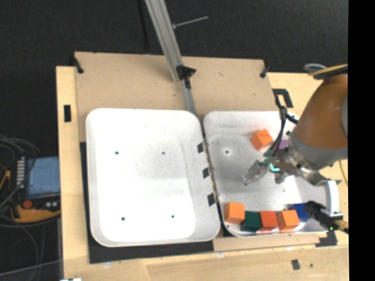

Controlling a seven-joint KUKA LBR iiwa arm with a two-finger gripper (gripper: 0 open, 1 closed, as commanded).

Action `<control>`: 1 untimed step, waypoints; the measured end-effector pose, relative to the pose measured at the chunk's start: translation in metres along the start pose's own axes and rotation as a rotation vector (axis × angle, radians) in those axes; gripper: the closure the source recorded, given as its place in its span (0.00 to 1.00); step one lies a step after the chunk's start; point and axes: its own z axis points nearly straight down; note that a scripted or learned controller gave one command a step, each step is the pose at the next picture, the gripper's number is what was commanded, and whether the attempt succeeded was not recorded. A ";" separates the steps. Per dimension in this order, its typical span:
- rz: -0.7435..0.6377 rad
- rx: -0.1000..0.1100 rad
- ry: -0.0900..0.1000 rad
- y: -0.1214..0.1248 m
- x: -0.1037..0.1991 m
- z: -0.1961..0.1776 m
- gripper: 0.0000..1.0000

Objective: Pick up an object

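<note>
My gripper [266,176] hangs over the middle of the right bin [234,127], open, with bare white floor between its fingers. An orange block [262,138] lies just beyond it, toward the back of the bin and apart from the fingers. Along the bin's front wall sits a row of blocks: an orange one [235,211], a green one [252,220], two more orange ones [269,218] [287,218] and a blue one [300,211]. The arm's orange band [325,113] covers the bin's right side.
The left bin [146,174] lies beside the right one, with small clips along the shared wall. A metal post [167,34] slants up from behind the bins. A blue box [42,177] and cables sit off the bench at the left.
</note>
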 end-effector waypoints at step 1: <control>0.003 -0.006 -0.001 0.001 0.000 -0.002 0.00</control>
